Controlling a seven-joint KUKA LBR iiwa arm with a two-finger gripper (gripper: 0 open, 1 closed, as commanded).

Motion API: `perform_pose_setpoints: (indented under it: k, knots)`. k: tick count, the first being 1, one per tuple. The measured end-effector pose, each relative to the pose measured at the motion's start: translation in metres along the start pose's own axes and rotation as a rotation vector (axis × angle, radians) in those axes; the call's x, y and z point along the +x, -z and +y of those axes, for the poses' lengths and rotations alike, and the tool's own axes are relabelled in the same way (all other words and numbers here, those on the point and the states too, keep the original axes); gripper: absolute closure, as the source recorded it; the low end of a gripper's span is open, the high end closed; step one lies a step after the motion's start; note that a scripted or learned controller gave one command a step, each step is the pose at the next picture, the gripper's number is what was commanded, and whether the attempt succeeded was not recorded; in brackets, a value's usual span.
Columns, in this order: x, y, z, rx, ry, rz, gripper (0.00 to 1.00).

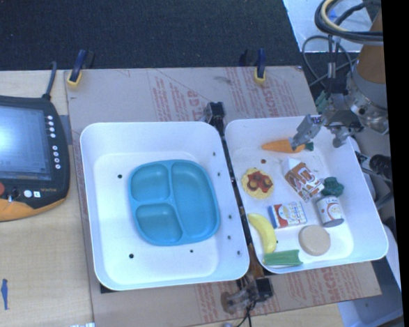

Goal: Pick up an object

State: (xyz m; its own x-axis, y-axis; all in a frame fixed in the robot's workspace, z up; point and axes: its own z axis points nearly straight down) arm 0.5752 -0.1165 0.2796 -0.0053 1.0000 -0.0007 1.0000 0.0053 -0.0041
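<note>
The right bin [350, 254] holds several toy foods: an orange carrot [281, 146] at the back, a small pizza [257, 181], a brown-and-white carton [303, 179], a red-and-blue box [287, 214], a yellow banana [263, 231], a green piece [281, 258], a tin can [329, 211], a tan round disc [314, 240] and a dark green piece [332, 184]. My gripper [322, 133] hangs over the bin's back right part, its fingers spread apart, one fingertip close to the carrot's right end. Nothing sits between the fingers.
The left bin [102, 201] bears a blue divided plate [173, 200]. A teach pendant [19, 155] lies on the bench at the left. Clamps [260, 64] hold the board's back edge. Cables [340, 10] coil at the back right.
</note>
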Motion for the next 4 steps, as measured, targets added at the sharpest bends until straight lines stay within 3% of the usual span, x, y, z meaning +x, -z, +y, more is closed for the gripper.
perform_pose_setpoints:
  k: [1, 2, 3, 4]
  knots:
    - [-0.021, -0.16, 0.0, -0.009, 0.001, -0.003, 0.0]
    - [-0.047, -0.188, 0.05, -0.001, -0.001, 0.0, 0.0]
    - [-0.027, -0.188, 0.017, 0.0, 0.0, -0.001, 0.0]
    - [-0.029, -0.177, 0.017, 0.002, 0.002, -0.003, 1.0]
